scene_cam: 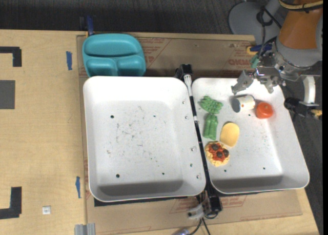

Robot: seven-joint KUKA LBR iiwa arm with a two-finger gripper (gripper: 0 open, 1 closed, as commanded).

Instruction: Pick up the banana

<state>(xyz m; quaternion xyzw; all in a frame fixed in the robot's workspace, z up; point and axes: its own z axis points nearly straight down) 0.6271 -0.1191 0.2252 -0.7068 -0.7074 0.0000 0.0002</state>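
Camera view: below the gripper lie a tomato, a small cup and the banana. Nothing is between the gripper's spread fingers.

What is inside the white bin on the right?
The right bin holds green toy vegetables, a yellow piece, a small pizza, a tomato and a grey-white piece.

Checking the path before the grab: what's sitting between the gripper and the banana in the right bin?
In the camera view, a small grey-and-white cylinder lies between the gripper and the banana; the rest is bare bin floor.
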